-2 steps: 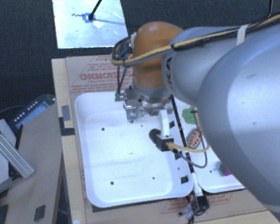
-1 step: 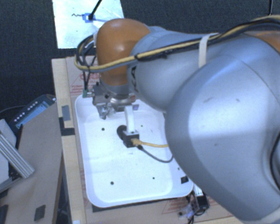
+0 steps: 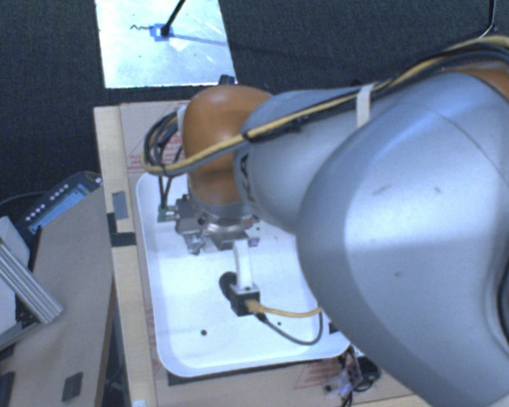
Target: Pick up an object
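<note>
Because the arm's point(image 3: 400, 229) grey bulk covers the right half of the camera view, the floor of the white bin point(image 3: 165, 341) on the left is the only ground on which a pick can be judged. There the one candidate is a small dark speck point(image 3: 203, 332), lying alone on the bare white floor toward the bin's near edge. It is too small for me to say whether it is an object at all, and no long axis can be read from it. From the gripper point(image 3: 213, 238) it lies toward the bottom of the view and a little to the left, apart from it with open floor between them. Any reach for it would therefore run toward the near rim, not across to the other side. The arm comes in from the right and bends over. Its orange band point(image 3: 217, 139) sits above the wrist, and the wrist points steeply down into the far middle part of the bin. The gripper is low over the floor, but I cannot tell how far open it is or whether it has hold of anything.
</note>
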### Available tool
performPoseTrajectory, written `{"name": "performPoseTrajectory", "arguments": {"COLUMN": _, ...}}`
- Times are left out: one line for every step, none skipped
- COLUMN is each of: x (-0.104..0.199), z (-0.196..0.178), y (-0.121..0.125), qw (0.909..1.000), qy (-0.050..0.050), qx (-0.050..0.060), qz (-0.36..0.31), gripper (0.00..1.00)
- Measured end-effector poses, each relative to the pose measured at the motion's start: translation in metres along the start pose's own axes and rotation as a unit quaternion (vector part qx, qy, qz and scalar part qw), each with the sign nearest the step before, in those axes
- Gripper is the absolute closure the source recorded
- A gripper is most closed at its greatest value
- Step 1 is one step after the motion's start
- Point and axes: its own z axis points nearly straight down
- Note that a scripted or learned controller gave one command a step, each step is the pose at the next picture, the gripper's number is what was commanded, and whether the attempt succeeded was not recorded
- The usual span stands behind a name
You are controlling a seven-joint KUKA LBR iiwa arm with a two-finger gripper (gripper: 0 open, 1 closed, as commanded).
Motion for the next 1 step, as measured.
{"name": "performPoseTrajectory", "arguments": {"x": -0.0146, "z": 0.0449, "y": -0.0493, "qw": 1.0000, "qy": -0.001, "qx": 0.001, "qz": 0.000, "gripper": 1.00}}
